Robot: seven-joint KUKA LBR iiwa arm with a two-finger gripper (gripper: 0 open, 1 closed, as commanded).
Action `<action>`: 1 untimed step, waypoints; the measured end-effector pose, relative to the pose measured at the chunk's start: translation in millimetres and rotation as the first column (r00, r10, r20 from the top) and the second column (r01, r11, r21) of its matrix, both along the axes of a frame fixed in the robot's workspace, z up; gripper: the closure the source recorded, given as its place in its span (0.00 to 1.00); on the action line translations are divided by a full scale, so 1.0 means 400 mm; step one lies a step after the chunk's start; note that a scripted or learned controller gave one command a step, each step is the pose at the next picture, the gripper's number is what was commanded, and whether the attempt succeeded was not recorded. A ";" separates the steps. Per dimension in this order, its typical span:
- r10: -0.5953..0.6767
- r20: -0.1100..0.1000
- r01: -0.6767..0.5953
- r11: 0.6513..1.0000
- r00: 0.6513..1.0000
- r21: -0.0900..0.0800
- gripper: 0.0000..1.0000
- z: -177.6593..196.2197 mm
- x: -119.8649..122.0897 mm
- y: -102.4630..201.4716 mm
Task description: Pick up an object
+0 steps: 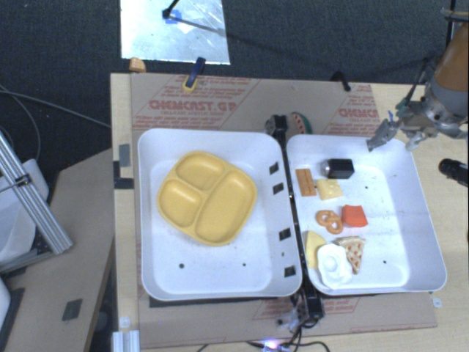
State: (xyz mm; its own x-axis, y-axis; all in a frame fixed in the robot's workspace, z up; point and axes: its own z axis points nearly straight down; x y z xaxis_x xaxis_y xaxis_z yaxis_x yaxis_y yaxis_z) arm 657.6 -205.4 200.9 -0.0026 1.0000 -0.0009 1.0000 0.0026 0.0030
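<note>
Hovering above the far right corner of the right bin (pixel 421 196), the gripper (pixel 396 134) is seen with its two fingers spread apart and nothing between them. The approach step is judged to be in hand; no object has yet been reached.

The candidates are all laid in the right bin, well apart from the gripper. A black block (pixel 339 169) is the nearest, toward the bin's far left part. Just beside it are a brown wafer (pixel 305 182) and a yellow cheese (pixel 330 189), which appear to touch each other. Nearer the camera a pretzel (pixel 329 221) and an orange block (pixel 355 215) are set side by side. At the near left corner a fried egg (pixel 334 263), a pizza slice (pixel 353 251) and a pale yellow wedge (pixel 314 244) are crowded together, the egg seeming to overlap its neighbours. In the left bin (pixel 150 196) only a yellow divided plate (pixel 207 197) is held.

For the next move, one target would have to be chosen, the gripper carried leftward over it and lowered with the fingers astride. The black block or the orange block would probably be easiest, since each has clear space on several sides; the crowded corner pieces would be more likely to be nudged than grasped.
</note>
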 end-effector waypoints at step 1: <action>0.003 -0.003 -0.003 1.000 1.000 0.001 0.00 -0.230 0.028 0.000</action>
